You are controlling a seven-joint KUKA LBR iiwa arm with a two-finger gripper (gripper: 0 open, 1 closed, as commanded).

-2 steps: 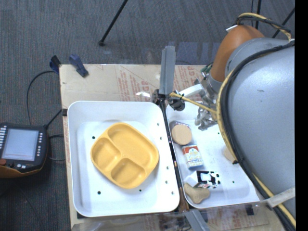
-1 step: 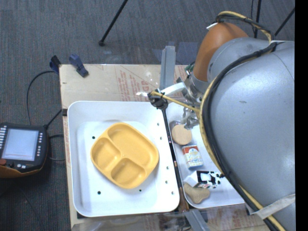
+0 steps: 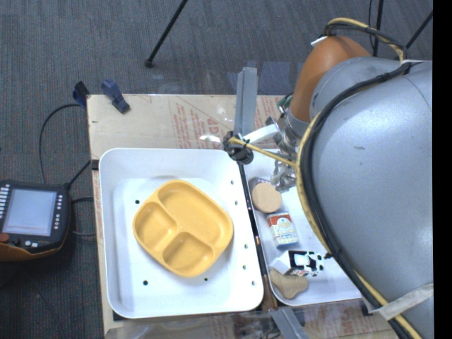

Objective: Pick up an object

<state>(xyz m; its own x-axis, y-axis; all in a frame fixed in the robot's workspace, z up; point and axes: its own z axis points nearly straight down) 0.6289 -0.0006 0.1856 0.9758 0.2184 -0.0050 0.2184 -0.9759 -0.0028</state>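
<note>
The arm (image 3: 381, 189) is huge from here and blocks most of the right bin (image 3: 332, 296). The pincer (image 3: 284, 177) looks like it's down near the bin's far end, but it's so buried under the wrist I honestly can't tell if it's open or has anything in it. Just below it sits a round tan disc (image 3: 267, 198), then a small red-and-white box (image 3: 282, 229), then a black-and-white cow-patterned thing (image 3: 305, 261) and a tan lump (image 3: 288, 283). Off to its left, the other bin (image 3: 116, 189) holds a yellow divided tray (image 3: 183, 227).
</note>
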